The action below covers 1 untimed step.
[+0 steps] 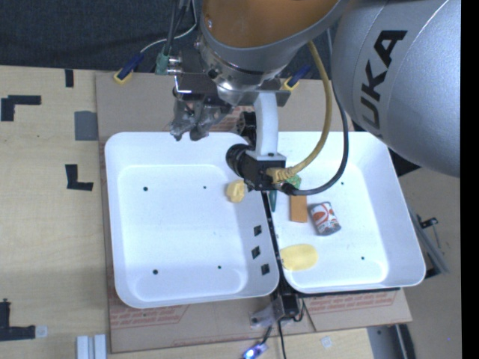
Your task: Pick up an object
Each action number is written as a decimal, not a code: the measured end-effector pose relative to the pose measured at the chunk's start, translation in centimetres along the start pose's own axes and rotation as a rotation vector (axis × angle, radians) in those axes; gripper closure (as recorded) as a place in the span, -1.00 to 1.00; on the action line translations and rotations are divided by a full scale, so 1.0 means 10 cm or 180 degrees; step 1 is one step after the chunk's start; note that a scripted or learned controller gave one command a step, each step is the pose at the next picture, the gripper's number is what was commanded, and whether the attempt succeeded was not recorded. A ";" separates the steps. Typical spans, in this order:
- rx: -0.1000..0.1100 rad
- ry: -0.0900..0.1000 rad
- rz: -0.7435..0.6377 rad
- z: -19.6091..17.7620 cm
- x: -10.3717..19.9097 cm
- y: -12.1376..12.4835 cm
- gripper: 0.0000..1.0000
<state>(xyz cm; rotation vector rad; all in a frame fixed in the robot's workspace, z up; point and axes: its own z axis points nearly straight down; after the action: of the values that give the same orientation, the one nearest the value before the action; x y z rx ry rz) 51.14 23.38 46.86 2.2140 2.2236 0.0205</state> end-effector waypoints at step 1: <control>0.0024 -0.0013 0.0005 -0.54 -0.09 -0.28 1.00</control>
<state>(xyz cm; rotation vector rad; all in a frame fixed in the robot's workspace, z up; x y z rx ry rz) 48.31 22.42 52.19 2.2173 2.2238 0.0079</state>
